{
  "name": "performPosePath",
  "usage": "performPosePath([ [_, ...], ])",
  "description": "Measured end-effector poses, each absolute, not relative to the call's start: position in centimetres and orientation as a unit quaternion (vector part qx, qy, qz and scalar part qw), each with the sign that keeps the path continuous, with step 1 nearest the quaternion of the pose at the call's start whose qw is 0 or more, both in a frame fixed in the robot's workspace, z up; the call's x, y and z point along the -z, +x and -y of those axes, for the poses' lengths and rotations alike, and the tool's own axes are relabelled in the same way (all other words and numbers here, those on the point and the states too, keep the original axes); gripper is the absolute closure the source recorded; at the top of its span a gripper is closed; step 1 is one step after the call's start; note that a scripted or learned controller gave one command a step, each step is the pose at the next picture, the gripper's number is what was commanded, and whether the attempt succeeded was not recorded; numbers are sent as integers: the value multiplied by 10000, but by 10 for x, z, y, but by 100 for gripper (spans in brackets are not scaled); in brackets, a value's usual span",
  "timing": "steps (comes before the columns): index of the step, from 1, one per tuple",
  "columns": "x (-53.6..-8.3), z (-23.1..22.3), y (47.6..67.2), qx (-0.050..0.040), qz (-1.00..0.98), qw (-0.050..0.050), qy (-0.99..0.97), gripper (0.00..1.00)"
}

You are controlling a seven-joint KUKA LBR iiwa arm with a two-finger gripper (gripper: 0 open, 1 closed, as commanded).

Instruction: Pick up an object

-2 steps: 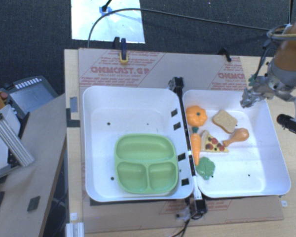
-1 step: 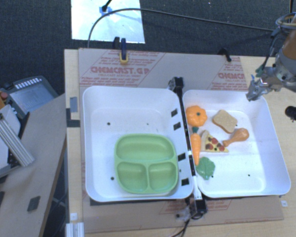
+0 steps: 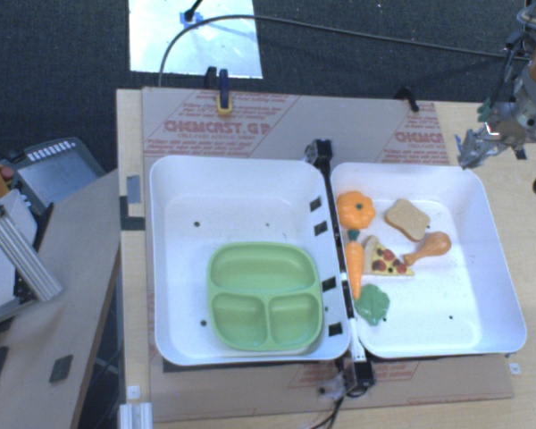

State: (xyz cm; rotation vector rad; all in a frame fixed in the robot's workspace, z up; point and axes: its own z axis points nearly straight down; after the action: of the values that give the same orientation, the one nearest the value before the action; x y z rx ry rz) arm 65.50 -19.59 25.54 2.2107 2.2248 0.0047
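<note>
In the left bin a green divided plate lies near its front edge. In the right bin, along the left wall, there are a pumpkin, a carrot and broccoli. Nearer the middle lie a pizza slice, bread and a drumstick. The gripper hangs above the back right corner of this bin; I cannot tell its state.

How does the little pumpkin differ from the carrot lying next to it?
The pumpkin is round and squat; the carrot is long and thin. The pumpkin sits farther back in the right bin, the carrot along its left wall. Both are orange toy foods.
</note>
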Motion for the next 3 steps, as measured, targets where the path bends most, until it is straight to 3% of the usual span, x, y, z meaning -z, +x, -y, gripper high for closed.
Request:
performPosePath([
  [2,-244,97,644,-8,-7099,4,7043,100],
  [3,-244,41,649,-12,-7105,4,7037,100],
])
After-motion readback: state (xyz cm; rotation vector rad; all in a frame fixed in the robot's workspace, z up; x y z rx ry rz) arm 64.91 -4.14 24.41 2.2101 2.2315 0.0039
